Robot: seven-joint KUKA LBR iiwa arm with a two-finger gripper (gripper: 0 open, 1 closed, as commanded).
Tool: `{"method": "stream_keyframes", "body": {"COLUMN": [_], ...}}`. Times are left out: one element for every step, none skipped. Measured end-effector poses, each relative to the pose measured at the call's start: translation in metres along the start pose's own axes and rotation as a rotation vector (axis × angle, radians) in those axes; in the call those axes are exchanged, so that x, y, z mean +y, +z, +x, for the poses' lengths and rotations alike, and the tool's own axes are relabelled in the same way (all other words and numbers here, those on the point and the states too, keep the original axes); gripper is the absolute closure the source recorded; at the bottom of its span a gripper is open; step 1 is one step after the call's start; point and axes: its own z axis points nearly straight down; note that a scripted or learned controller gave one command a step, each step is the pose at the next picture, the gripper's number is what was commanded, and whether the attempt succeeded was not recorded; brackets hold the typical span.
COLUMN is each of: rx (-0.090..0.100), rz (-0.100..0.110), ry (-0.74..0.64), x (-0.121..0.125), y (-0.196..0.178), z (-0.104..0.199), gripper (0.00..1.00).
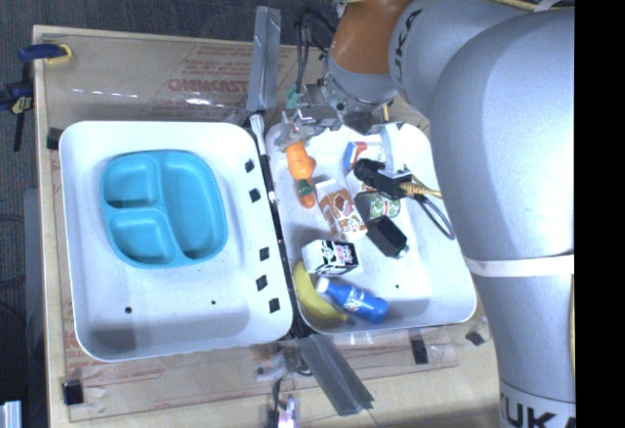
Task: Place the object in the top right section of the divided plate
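Claw (305, 118) low over far-left corner of right bin (444, 294), just beyond carrot (300, 162); open or closed: cannot tell. Carrot likely the target: light, stiff, smooth; best gripped across its middle. Same bin: banana (311, 297), blue bottle (354, 299), small carton (332, 257). Left bin (88, 319): blue divided plate (164, 207), sections bare.

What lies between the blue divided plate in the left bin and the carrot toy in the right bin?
In the camera view, between the divided plate and the carrot toy lie bare white bin floor and the two bins' adjoining walls, with black clips.
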Motion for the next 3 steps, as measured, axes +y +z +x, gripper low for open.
{"method": "stream_keyframes", "body": {"rx": [-0.002,-0.002,-0.002], "rz": [-0.001,0.002,0.001], "ry": [0.111,-0.172,-0.172], "x": [0.01,0.021,0.021], "y": [-0.017,0.023,0.023], "z": [0.08,0.175,0.174], "gripper": [1.0,1.0,0.0]}}
